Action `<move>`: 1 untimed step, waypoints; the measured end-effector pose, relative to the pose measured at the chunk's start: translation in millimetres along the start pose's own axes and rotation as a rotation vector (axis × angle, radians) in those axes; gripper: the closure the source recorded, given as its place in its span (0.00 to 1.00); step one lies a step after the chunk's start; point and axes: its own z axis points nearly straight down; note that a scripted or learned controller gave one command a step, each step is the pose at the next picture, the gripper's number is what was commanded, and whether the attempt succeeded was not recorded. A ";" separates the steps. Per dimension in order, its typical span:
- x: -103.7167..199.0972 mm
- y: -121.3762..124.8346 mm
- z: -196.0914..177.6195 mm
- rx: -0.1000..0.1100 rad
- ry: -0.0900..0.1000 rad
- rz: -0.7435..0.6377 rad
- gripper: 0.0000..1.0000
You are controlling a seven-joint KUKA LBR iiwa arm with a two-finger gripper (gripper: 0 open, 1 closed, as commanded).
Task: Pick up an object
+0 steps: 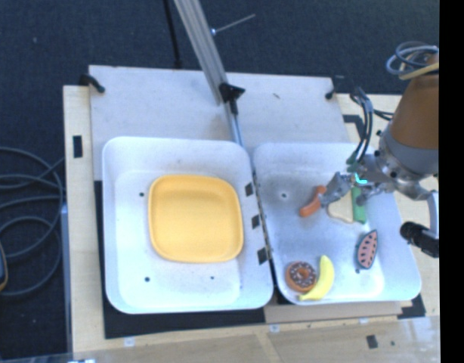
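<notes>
Camera view: my gripper point(339, 190), finger state indiscernible; carrot point(312, 203) just left of it, long axis slanting up-right, right bin point(289, 157).

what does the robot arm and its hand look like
The arm is a thick rounded body with an orange-brown band above a grey wrist. Black cables run down its side, and a pale looped cable sits above it. The hand is grey metal with a small teal light near its base.
</notes>
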 end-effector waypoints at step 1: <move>0.0 0.0 0.0 0.000 0.000 0.000 0.00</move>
